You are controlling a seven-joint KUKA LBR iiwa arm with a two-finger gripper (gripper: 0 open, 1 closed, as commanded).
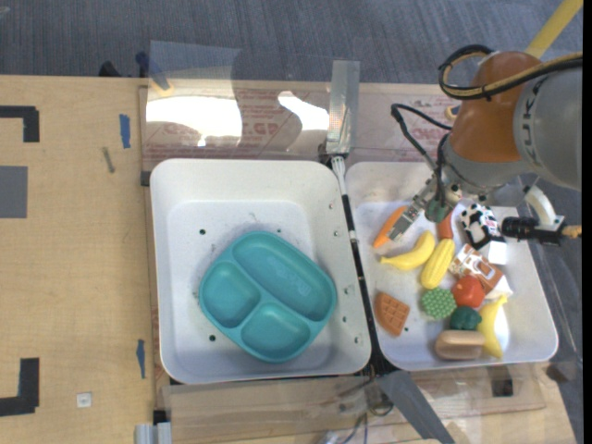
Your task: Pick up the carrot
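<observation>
- Carrot, a slim orange plastic toy (389, 228), lies slantwise in the right white bin (546, 326), its near end at the fingertips.
- Two-finger gripper (413, 216) hangs just right of it; whether spread or pinching cannot be told.

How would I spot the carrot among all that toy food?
Look in the right-hand shallow white bin, at the upper left of its pile of toy food. The small orange tapered carrot lies slanted just above the curved yellow banana, right by the gripper; it is thinner and more pointed than its neighbours.
</observation>
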